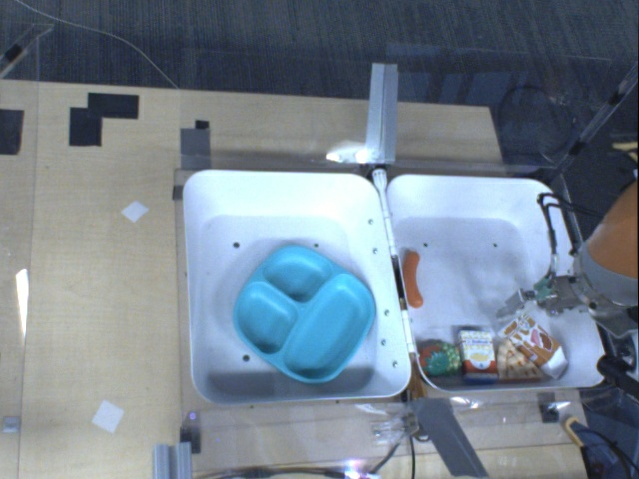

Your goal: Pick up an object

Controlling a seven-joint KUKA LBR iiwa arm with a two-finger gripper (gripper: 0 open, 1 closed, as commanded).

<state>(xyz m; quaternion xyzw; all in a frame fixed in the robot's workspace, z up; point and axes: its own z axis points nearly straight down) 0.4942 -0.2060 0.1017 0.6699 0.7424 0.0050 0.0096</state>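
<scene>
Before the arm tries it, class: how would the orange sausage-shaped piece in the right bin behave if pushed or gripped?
The orange sausage looks rounded and elongated, so it would probably roll sideways when nudged. It looks smooth, so fingers might slip. It lies beside the bin wall, likely limiting finger room.

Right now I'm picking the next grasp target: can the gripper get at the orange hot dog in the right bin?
Probably yes. The hot dog lies alone against the right bin's left wall, nothing on top; the gripper hangs over the same bin. The wall alongside may crowd one finger.

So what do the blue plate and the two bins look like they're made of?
The blue plate looks like moulded plastic, one even colour with soft rounded dividers and a dull sheen. The left bin and right bin look like thin white plastic, smooth, with rounded corners.
</scene>
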